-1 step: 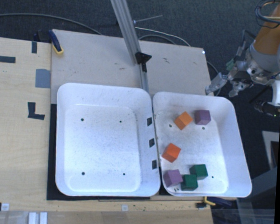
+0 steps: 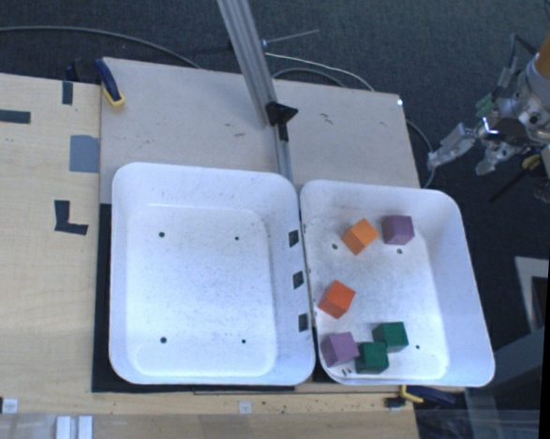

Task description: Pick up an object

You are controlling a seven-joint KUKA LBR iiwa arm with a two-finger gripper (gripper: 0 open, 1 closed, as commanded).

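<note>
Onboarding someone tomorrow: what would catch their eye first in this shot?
The coloured blocks, all in the right bin: an orange block beside a purple block near the far side, another orange one mid-bin, and a purple one with two green blocks clustered at the near edge. The gripper hangs outside the bins, past the right bin's far corner.

Six small blocks [image 2: 360,237], orange, purple and green, lie in the right bin [image 2: 468,274].
</note>
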